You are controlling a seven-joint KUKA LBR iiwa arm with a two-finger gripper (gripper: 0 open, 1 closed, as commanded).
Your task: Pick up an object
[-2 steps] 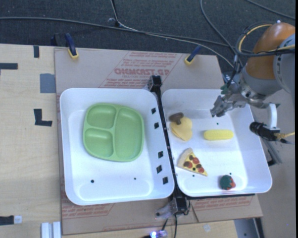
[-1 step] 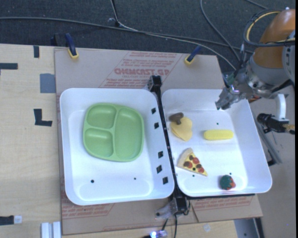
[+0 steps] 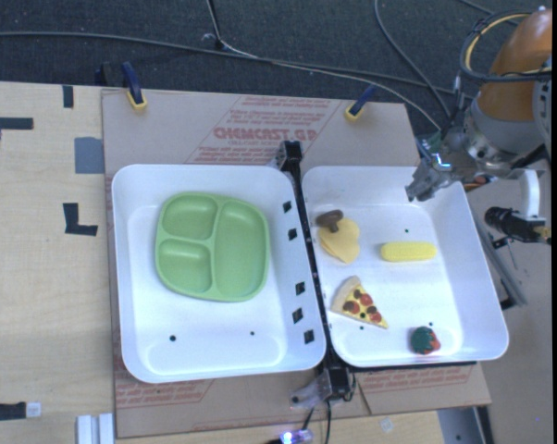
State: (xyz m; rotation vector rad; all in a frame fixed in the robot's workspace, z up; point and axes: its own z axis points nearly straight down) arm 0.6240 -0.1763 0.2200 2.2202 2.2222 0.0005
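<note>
Wood-toned surface [image 3: 38,276] w/ cardboard sheet carries two shallow white bins side by side, cables trailing across dark floor behind. Left bin [image 3: 135,340] holds a green divided plate [image 3: 212,246]. Right bin [image 3: 468,248] holds the candidates: yellow block [image 3: 408,251] near its centre, pizza slice toy [image 3: 360,303] toward the near wall, yellow piece w/ brown cap [image 3: 338,236] by the divider, small red-green item [image 3: 425,339] in the near right corner.

Grey arm w/ orange band reaches in from the right; end effector [image 3: 427,178] hangs over the right bin's far right corner, above the rim, nothing between it and the toys. Whether it's spread or pressed together can't be told at this angle.

Judgement: all four look like light toy food, prob. rigid plastic or foam, not fragile. Yellow block seems the easiest pick, lying apart from the others; pinch across its short width. Smooth skin could slip, so grip at mid-length.
</note>
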